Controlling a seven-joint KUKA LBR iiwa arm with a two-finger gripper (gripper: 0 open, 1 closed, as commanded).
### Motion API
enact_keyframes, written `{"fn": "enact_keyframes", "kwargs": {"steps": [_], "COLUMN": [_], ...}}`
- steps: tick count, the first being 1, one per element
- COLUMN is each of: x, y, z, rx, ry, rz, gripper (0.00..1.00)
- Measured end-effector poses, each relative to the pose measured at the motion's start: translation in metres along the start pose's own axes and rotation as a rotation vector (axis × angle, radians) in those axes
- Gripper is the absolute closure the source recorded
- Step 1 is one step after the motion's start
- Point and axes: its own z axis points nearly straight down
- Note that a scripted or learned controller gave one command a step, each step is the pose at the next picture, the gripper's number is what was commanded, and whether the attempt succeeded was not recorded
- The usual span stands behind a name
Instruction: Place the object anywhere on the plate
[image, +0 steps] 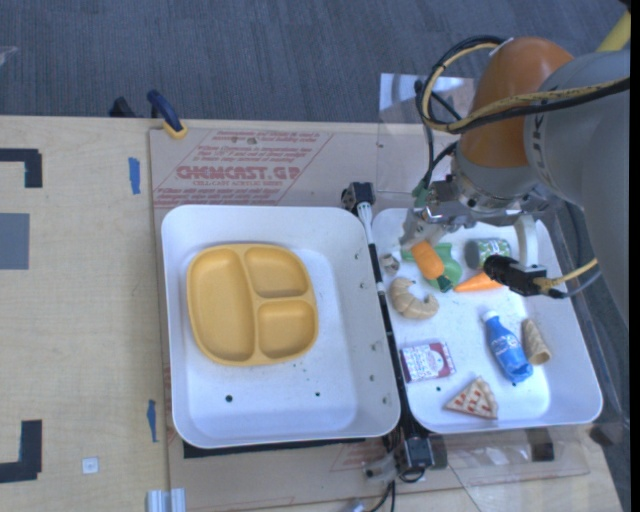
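A yellow plate with three compartments lies in the left white bin with nothing on it. My gripper hangs over the back of the right bin, under the orange-banded wrist. Just below it lies a small orange carrot-like piece, partly on a green item. I cannot tell whether the gripper touches either of them. Nothing is visibly lifted.
Also in the right bin are a croissant, a second carrot, a green can, a blue bottle, an ice-cream cone, a pizza slice and a red-and-white packet. A raised divider separates the bins.
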Motion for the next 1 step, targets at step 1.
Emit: {"fn": "enact_keyframes", "kwargs": {"steps": [1], "x": [0.1187], "y": [-0.0293], "z": [0.0006], "rx": [0.003], "ry": [0.008], "rz": [0.102], "gripper": [1.0]}}
